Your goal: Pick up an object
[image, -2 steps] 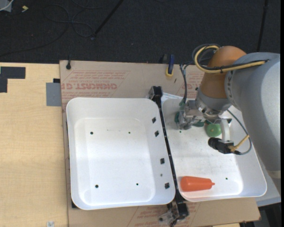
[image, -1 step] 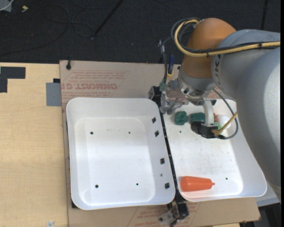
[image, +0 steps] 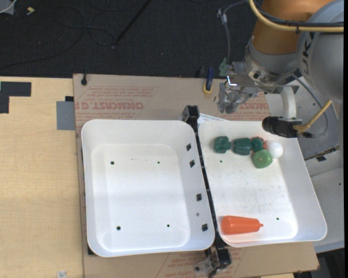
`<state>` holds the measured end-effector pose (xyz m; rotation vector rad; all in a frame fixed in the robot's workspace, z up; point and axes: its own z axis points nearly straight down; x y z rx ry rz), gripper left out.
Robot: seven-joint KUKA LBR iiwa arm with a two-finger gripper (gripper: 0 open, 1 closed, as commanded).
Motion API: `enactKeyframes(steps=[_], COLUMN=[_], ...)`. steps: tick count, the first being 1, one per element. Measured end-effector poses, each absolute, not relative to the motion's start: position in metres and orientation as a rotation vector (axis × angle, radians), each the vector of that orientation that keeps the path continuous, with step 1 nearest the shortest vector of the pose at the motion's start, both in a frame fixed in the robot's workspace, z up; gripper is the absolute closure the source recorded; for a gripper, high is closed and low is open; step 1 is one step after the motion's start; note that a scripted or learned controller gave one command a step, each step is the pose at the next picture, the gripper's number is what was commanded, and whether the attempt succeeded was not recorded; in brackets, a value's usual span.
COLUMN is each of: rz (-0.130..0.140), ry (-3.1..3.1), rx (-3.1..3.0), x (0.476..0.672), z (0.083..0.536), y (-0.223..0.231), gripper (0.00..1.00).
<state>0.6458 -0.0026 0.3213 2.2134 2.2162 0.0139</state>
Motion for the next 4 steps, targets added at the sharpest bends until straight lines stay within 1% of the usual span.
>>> enactKeyframes(steps=[1,2,3,4], rz=[0.018,-0.019,0.011,-0.016], ry=[2.215,2.232,2.22,2.231], rx=[2.211,2.228,2.214,2.226], x=[0.644,0.633,0.64,0.643], z=[0.48,0.346,0.461,0.356], y=[0.0,0.019,0.036,0.071], gripper=[1.0,1.0,1.0,1.0])
